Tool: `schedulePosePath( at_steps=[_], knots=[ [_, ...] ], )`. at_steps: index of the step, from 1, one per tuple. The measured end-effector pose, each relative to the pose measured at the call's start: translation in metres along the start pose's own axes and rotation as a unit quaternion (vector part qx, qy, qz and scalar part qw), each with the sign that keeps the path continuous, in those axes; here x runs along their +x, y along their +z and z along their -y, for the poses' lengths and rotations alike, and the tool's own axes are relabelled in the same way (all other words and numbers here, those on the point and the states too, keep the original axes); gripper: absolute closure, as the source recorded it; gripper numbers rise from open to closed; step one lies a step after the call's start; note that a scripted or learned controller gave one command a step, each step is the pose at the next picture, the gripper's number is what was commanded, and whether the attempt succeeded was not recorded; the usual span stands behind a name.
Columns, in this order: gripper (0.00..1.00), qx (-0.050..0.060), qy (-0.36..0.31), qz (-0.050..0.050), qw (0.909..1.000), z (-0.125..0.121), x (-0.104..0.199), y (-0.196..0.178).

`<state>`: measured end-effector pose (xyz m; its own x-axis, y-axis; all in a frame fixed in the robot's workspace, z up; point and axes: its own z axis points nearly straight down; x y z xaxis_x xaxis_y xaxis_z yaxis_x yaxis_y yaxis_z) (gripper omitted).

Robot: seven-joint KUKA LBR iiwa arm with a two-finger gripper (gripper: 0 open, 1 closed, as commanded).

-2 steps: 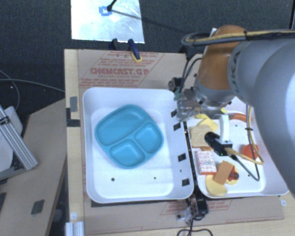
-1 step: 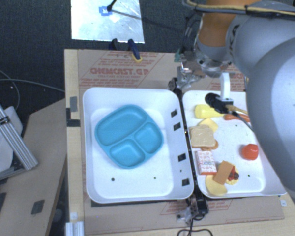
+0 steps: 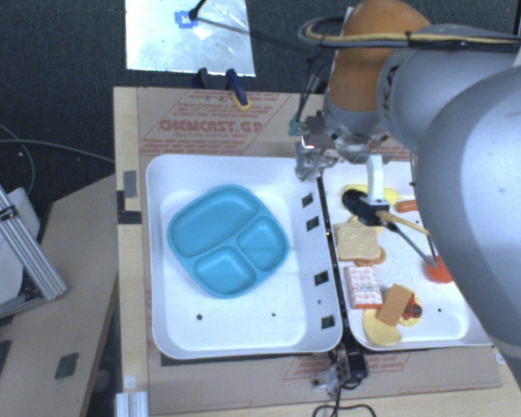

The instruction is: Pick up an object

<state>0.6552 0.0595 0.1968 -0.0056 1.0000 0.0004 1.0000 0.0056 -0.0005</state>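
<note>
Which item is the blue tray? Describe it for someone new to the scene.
Take the left white bin of the two. The blue tray lies at its middle, alone there. It is a light-blue plate with three compartments; the small food items sit in the other bin.

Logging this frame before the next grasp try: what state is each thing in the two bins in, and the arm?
blue divided plate: flat in the left bin, right way up, compartments bare
toast slice: lying flat in the right bin
black-headed utensil: lying across the toast's upper edge
red patterned packet: flat
arm: over the right bin's top edge
</note>
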Motion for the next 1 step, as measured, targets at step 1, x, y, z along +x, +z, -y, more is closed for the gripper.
schedulePosePath(
  at_steps=[1],
  knots=[
    [1.00,-0.003,-0.001,0.000,1.0000,-0.0146,0.0385,-0.0155]
  ],
)
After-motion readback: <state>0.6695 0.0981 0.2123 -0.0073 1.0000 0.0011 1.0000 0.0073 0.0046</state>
